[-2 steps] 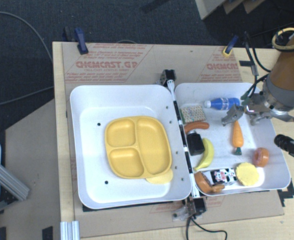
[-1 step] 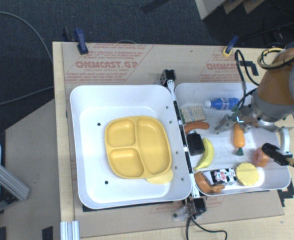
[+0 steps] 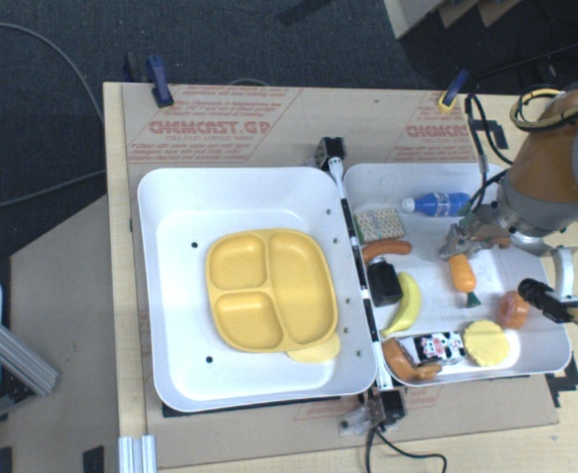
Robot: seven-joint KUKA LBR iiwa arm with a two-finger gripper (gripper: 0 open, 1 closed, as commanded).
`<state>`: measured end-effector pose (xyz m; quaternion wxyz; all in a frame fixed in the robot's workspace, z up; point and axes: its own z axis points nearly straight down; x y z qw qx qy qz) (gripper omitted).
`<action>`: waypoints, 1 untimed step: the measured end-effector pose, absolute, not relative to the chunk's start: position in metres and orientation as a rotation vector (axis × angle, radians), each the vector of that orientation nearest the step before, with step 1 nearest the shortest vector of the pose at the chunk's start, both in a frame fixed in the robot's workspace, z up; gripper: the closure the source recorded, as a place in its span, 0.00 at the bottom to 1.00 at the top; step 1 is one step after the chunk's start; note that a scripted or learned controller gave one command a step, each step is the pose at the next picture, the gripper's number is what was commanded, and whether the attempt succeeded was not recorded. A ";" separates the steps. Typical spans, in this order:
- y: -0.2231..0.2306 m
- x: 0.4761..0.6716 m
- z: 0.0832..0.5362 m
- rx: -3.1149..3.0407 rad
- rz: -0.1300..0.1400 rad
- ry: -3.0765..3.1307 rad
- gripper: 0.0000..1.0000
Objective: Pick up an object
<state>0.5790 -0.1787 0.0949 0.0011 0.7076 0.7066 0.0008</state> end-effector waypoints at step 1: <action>-0.104 0.631 0.085 2.219 0.003 2.222 1.00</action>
